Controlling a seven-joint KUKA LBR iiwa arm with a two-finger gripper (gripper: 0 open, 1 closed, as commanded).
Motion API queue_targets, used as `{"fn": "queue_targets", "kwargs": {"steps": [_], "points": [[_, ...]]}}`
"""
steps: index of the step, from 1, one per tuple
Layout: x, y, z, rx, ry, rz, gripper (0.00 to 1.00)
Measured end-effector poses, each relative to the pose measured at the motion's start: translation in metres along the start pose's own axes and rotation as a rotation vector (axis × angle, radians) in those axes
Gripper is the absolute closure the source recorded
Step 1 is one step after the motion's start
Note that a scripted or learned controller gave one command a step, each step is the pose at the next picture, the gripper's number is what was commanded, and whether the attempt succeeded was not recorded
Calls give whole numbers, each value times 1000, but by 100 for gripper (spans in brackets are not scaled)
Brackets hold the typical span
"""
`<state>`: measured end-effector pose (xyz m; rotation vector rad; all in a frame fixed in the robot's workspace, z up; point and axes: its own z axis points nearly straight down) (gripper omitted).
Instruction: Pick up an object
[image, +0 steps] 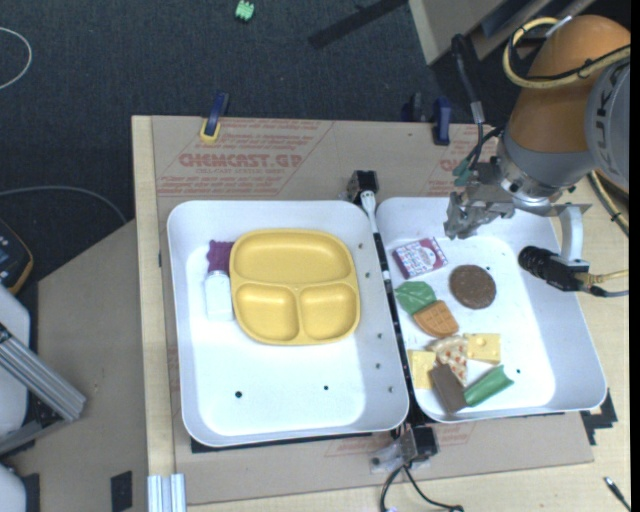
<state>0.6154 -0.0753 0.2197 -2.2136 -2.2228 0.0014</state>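
a: where's the gripper (466, 222) right now?

b: over the far end of the right bin (560, 330), just above and to the right of the small purple packet (419, 257). nothing sits between its tips, so the pick hasn't happened yet.

a: open or closed?

b: cannot tell. the tips are a dark cluster at this slant and i can't make out a gap.

a: what is there to grab?

b: taking the brown round cookie (472, 286) as the landmark: the purple packet lies just to its left and a bit farther back; a green leaf-shaped toy (415, 296) and an orange waffle-like piece (436, 319) sit to its near-left; a yellow cheese wedge (484, 347) is nearer the camera, and beyond that a brown bar (446, 388) touching a green stick (488, 385).

a: and the other bin?

b: the left bin (260, 400) holds a yellow divided tray (295, 285), with a white bottle (217, 296) and something purple (219, 254) at its left side.

a: so progress?

b: by my reading, early. everything lies flat in the bins; descent, grasp and lift all remain.
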Motion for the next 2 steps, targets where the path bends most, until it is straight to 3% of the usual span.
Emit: {"fn": "queue_targets", "kwargs": {"steps": [2], "points": [[113, -42, -7, 0, 1, -3, 100]]}}
